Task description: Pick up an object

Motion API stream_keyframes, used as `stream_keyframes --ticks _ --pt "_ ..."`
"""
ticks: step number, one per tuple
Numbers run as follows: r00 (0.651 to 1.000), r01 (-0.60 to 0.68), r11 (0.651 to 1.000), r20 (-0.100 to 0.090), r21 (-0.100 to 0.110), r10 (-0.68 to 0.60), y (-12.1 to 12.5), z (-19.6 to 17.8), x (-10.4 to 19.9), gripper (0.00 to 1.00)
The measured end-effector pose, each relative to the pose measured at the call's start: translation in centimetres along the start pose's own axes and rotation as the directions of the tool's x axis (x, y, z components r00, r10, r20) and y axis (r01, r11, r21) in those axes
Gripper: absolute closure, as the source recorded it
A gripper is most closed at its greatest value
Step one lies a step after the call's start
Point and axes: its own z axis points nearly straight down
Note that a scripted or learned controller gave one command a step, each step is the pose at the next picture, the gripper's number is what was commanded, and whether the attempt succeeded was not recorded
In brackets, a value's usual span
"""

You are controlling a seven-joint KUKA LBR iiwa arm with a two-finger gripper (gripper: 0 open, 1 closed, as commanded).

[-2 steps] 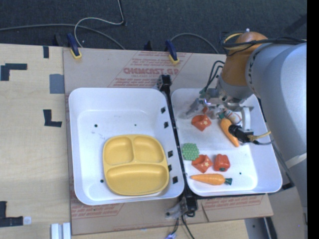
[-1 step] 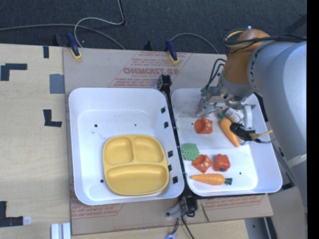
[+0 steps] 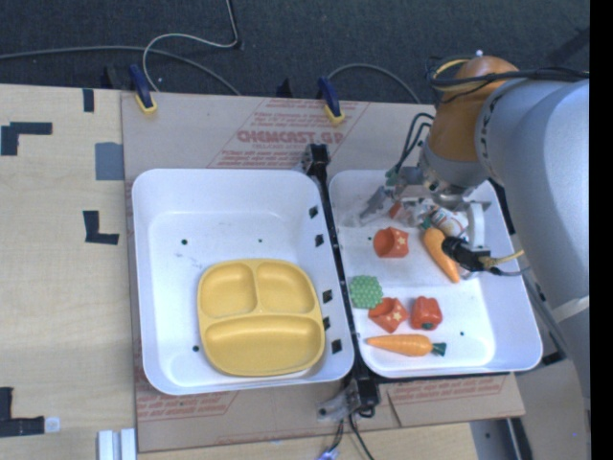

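The gripper (image 3: pixel 421 204) hung low in the right bin (image 3: pixel 498 348), just above a red pepper (image 3: pixel 391 242); its opening could not be made out. An orange carrot (image 3: pixel 441 254) lay just right of the pepper and might have been knocked or caught instead.

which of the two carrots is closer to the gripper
The upper carrot, lying at a slant by the right bin's far right, just below the gripper. The other carrot lies flat along the bin's near edge.
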Motion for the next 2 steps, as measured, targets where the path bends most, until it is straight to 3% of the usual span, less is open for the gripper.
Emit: stream_keyframes --ticks 1,2 --pt "1.0 -0.003 1.0 0.0 -0.001 0.003 -2.66 0.94 1.05 0.0" --pt "1.0 -0.002 1.0 0.001 -0.002 0.002 -2.63 -0.05 1.0 1.0"
